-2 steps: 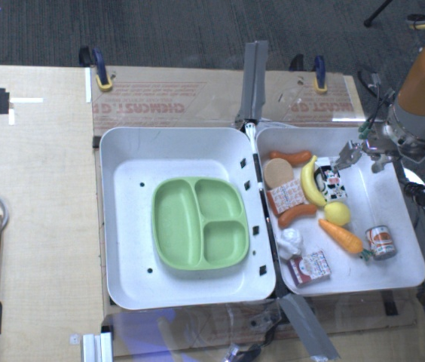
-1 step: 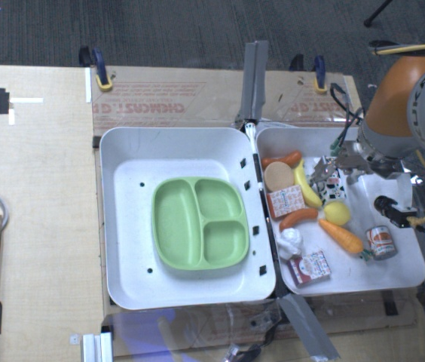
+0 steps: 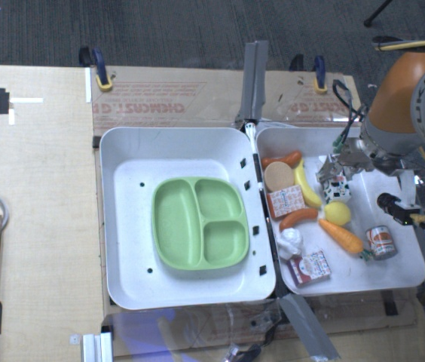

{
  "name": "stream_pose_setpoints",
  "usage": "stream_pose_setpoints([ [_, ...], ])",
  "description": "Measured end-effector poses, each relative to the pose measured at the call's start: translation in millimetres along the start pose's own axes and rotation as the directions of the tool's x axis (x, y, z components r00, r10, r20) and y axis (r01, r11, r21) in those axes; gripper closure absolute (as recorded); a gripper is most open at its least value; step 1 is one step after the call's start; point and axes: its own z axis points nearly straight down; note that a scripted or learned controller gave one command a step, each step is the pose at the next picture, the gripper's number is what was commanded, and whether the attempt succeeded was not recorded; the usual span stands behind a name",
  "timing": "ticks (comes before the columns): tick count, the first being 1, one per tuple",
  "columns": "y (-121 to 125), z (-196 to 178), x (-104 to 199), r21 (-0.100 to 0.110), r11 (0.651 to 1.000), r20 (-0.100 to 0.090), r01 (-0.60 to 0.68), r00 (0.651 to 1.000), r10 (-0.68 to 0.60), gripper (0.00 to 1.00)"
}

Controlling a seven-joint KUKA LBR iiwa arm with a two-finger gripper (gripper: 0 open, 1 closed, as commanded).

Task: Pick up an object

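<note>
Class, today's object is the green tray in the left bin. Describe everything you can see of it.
The green tray is a pale green, rounded-rectangle dish that looks like smooth plastic. Raised ridges split it into three compartments: one long one on the camera view's left and two smaller ones on the right. It lies flat, open side up, roughly in the middle of the left bin, resting on its white floor. Nothing shows inside it, and nothing else touches it.
</note>
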Motion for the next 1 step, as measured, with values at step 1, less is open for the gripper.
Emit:
stream_pose_setpoints([
  [1, 38.7, -106.9, 26.8, -0.001, 0.999, 0.0, 0.047, 0.999, -0.047, 1.0],
])
